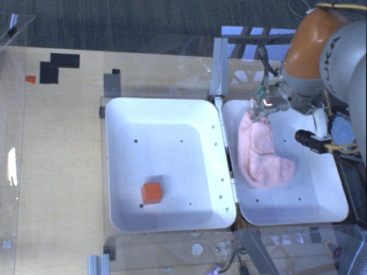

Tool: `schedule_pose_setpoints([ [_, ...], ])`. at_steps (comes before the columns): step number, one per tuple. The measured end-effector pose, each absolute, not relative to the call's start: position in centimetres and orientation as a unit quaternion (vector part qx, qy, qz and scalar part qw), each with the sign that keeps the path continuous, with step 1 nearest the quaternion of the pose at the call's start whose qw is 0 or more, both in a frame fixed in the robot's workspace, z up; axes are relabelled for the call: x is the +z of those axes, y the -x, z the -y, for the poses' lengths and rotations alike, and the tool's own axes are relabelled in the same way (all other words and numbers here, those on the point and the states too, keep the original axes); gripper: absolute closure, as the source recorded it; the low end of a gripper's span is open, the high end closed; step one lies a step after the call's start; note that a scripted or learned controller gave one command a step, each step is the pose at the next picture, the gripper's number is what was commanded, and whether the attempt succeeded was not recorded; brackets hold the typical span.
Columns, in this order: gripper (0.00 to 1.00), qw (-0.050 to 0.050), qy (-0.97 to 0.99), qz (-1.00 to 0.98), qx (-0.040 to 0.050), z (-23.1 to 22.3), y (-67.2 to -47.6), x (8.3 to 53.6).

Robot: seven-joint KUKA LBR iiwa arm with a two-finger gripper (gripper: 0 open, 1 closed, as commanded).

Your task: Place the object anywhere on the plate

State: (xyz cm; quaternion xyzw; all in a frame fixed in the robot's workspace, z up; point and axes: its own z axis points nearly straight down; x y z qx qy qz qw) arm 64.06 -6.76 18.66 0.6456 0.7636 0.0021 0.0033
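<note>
Grey arm (pixel 347 56), glossy orange band (pixel 307 39), black cables, small metallic gripper (pixel 265 105)

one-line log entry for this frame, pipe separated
hand over right bin, at top end of pink cloth | cloth lies in right bin | orange block in left bin

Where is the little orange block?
The orange block sits in the left white bin, near its front-left corner, far from the pink cloth in the right bin.
</note>
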Motion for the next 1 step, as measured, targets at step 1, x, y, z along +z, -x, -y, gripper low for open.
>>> schedule_pose_setpoints([
  [1, 1.00, 0.004, -0.595, -0.804, 0.0028, 1.77, -64.64, 24.95],
])
